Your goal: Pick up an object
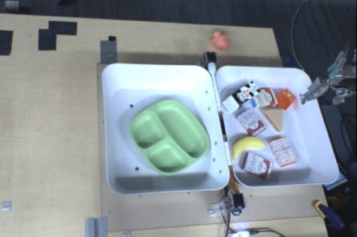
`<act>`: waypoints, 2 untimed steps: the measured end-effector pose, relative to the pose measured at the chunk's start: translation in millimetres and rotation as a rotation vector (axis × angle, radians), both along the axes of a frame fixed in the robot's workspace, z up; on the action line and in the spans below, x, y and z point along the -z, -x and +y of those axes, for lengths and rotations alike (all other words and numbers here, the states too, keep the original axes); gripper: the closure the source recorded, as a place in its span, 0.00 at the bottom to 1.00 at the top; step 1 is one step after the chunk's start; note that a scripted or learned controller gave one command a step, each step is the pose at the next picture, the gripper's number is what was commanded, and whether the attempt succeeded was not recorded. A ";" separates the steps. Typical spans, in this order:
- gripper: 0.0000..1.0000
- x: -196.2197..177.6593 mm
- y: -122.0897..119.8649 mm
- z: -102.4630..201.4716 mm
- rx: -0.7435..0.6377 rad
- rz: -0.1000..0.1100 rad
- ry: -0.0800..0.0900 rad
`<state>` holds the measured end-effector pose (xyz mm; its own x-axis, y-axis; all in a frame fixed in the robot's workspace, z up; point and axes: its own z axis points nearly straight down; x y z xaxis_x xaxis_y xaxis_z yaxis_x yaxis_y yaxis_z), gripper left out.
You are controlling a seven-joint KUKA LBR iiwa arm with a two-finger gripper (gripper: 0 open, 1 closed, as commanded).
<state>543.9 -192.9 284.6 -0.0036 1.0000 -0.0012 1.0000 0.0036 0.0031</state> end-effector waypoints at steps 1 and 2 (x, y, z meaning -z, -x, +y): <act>0.00 164.9 -41.0 -12.3 0.000 0.003 -0.002; 0.00 197.9 14.7 41.9 0.002 -0.004 0.000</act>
